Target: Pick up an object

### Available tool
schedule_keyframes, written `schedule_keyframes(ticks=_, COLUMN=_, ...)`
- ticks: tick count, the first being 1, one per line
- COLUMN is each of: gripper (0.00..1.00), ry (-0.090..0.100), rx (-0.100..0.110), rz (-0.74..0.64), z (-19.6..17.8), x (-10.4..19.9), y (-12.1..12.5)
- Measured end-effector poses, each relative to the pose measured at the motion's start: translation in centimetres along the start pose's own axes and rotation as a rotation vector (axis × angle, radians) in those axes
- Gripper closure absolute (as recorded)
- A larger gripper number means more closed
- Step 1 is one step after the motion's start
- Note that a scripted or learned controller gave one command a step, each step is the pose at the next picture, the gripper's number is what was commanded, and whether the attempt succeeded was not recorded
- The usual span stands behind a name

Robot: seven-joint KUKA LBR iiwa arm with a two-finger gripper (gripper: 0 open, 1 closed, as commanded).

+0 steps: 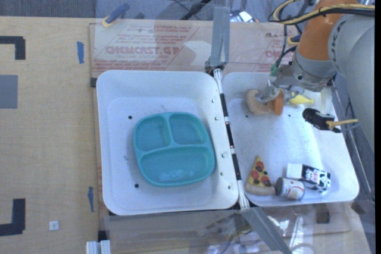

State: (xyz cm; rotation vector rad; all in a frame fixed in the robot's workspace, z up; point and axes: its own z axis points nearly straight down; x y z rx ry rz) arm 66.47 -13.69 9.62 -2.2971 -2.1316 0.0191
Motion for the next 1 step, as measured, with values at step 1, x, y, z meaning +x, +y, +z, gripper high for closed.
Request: schedule_keyframes(ticks=1, gripper=1.0, ry=0.004, rx=-0.016, rz=0.033, z=-8.93, x=6.58, y=-1.35)
